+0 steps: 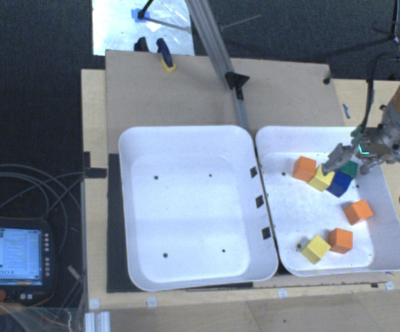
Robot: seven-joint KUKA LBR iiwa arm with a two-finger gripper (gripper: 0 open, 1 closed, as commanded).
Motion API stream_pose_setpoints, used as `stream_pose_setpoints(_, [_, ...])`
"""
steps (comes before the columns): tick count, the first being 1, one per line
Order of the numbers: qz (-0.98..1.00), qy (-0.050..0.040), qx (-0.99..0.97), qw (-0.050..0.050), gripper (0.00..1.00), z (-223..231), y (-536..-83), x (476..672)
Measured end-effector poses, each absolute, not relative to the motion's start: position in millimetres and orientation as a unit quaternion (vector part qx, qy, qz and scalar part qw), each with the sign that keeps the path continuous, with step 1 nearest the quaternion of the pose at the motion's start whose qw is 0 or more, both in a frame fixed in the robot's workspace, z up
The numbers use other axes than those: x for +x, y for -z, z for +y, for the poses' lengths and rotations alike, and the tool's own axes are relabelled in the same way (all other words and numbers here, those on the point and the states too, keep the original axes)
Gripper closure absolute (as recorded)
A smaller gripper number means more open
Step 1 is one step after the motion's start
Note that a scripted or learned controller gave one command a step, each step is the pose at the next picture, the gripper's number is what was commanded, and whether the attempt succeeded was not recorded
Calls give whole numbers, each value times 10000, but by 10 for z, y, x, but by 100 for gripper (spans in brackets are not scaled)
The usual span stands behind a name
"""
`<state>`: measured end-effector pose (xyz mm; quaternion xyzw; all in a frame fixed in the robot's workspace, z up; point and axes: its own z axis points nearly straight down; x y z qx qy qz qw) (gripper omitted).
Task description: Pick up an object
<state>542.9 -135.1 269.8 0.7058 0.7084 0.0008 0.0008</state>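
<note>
Your gripper [347, 159] sits low over the cluster near the right bin's [386, 254] far wall, but you cannot tell how its jaws stand or whether anything is caught between them. Just under it lies a blue cube [340, 183], touching a yellow cube [321, 180] that touches an orange cube [305, 168]; it looks light, rigid and smooth, so take it across two opposite flat faces. It has no long axis, sits turned diagonal to the bin walls, and crowding neighbours may block one finger.
</note>
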Motion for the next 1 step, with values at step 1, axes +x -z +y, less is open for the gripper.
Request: stream_pose_setpoints(1, [7076,9,7067,-8,0,-1456,-2162,5436])
